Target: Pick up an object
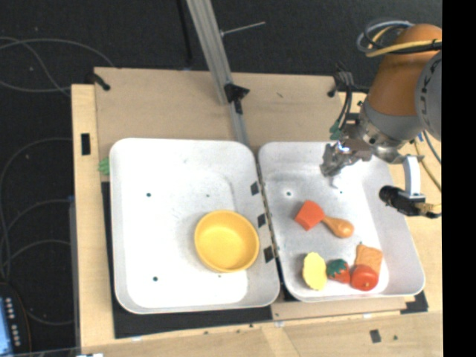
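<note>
Reaching arm: the arm [398, 88] enters from the upper right of the frame and bends down over the right bin [390, 199].
Claw: the claw [336, 160] hangs above that bin's upper part; spread or pressed together, cannot tell.
Objects: in the right bin's lower half lie an orange block [308, 215] touching a tan rounded handle [339, 227], a yellow lump [314, 271], and a glossy red tomato [363, 277].
Left bin [149, 169]: smooth round yellow bowl [226, 241].

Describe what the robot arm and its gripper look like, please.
The arm is thick and rounded, with a broad orange band and grey casing beside it. It carries pale cables looped over its top and thin dark cables near the wrist. The gripper is small, grey and metallic, much narrower than the arm.
</note>
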### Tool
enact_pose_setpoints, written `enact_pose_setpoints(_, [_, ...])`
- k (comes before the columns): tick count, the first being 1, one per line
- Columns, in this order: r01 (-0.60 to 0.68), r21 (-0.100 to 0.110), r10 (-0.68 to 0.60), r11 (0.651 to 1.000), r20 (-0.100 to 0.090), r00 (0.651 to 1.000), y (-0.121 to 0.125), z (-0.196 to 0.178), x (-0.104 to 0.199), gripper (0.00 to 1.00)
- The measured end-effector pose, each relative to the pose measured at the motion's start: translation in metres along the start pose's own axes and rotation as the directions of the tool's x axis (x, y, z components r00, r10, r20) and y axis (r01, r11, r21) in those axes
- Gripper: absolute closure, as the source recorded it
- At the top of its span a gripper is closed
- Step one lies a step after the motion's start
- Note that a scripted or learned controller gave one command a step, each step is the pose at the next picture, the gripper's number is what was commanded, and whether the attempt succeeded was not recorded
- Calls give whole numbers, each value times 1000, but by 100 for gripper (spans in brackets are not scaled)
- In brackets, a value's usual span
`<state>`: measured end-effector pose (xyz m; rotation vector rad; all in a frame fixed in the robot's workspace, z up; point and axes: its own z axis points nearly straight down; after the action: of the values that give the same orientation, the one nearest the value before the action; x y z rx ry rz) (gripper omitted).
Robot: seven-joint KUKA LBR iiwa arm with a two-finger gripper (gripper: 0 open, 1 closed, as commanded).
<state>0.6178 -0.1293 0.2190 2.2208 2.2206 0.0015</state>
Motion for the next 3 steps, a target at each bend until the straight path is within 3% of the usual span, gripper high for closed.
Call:
enact_pose_setpoints(2, [6,-3,-6,1000,0,1000,3,-73,-10,100])
enact_pose_setpoints(3, [8,1,-8,1000,-2,1000,-13,-77,41,100])
